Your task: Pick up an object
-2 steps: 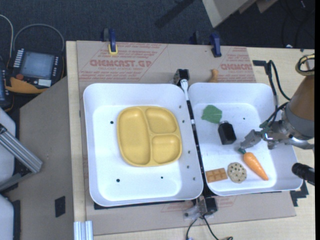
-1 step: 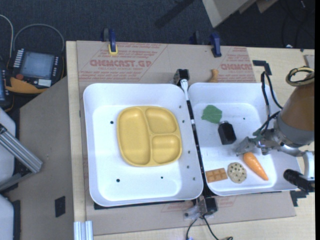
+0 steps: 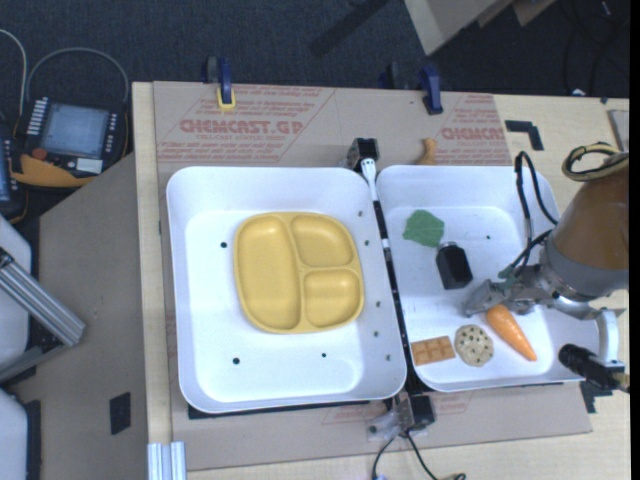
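The right bin (image 3: 470,190) holds several small objects. An orange carrot (image 3: 514,334) lies near its front right, with a round speckled cookie (image 3: 474,344) and a brown cracker (image 3: 433,350) to its left. A black block (image 3: 454,265) sits mid-bin and a green leafy piece (image 3: 424,228) lies behind it. My gripper (image 3: 487,297) is low in the bin, right at the carrot's upper left end and just right of the black block. Nothing is visibly lifted.
The left bin (image 3: 200,268) holds a yellow divided plate (image 3: 298,270) at its middle. The arm's orange band (image 3: 592,218) overhangs the right bin's right wall. A black cable (image 3: 524,183) loops over the right bin's back corner.
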{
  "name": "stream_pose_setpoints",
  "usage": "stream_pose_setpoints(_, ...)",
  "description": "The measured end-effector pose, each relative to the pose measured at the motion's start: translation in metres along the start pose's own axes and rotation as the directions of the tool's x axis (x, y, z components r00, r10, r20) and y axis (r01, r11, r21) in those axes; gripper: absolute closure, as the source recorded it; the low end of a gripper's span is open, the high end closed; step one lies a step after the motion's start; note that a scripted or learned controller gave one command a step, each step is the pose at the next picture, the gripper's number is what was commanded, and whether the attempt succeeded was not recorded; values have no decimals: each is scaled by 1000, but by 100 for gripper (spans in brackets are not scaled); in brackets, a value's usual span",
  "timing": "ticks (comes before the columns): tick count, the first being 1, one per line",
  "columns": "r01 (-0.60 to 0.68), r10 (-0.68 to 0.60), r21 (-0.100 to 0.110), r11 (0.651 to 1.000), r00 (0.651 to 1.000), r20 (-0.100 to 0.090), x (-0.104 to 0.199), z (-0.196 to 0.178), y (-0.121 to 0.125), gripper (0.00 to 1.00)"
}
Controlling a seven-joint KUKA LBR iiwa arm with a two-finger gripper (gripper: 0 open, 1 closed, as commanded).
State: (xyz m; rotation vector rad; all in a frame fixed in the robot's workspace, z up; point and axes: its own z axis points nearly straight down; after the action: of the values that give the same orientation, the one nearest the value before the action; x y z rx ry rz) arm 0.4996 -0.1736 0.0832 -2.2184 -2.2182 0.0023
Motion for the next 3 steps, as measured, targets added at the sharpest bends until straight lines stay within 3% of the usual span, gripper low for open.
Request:
stream_pose_setpoints(1,-1,1,-4,1000,1000,2,0,-12,1,100)
stream_pose_setpoints(3,0,0,-12,1000,1000,6,-15,-116,6,100)
